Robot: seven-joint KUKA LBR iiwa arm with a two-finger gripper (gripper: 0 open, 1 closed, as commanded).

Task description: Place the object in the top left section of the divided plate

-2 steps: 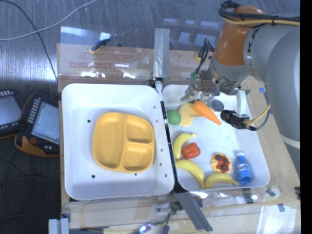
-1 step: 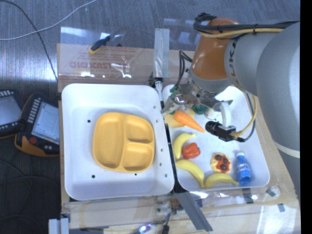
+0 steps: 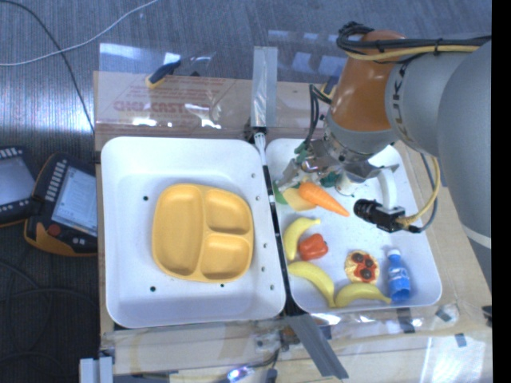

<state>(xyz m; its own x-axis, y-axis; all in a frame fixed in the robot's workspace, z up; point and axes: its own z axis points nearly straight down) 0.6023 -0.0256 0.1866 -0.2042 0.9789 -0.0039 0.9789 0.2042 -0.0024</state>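
A grey robot arm with an orange band reaches in from the right, over the right white bin (image 3: 423, 290) of two on a bench. Its gripper (image 3: 313, 166) hangs low at the bin's upper left corner, right above the thick end of a toy carrot (image 3: 322, 197). Whether it has closed on the carrot cannot be told from this angle.

The carrot lies flat near the bin's left wall. Its long axis runs diagonally, thick leafy end up-left under the gripper, pointed tip down-right.

Nearby are two bananas (image 3: 301, 231), a red pepper (image 3: 313, 247), a small pizza (image 3: 362, 266) and a blue bottle (image 3: 397, 276).

The yellow divided plate (image 3: 203, 231) sits in the left bin (image 3: 128, 294).

To do this step well, the gripper should probably pinch across the carrot's thick end (not along its length), lift clear of the wall between the bins, then lower into the plate's top left section.
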